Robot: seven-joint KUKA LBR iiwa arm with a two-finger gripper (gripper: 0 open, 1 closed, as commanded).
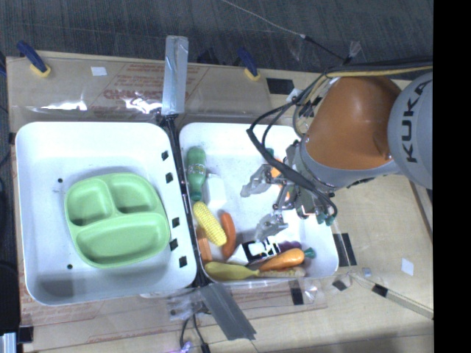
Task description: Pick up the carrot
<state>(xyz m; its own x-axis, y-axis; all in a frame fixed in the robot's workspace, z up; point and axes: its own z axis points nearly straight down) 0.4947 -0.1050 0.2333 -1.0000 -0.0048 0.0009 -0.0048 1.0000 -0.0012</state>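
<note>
Over the right bin [221,134] your gripper [265,201] hangs with its two metal fingers spread apart, nothing between them; one fingertip [250,186] sits higher in the view, the other lies close above the black-and-white block [257,250] near the bin's lower wall. Your arm reaches in from the right, its rounded orange band [349,123] above the wrist, black cables looping off it over the bin. The carrot [283,259] lies at the bin's lower edge, orange, tapered and smooth, with a green tip pointing right, just beside that block and apart from the fingers. Left of it you have a bumpy yellow corn cob [209,223], a slim orange-red piece [229,234] beside it, a yellow banana-like shape [229,271] along the wall, and a green bottle-like object [196,169]. The left bin [44,138] holds a glossy green divided plate [115,218].
</note>
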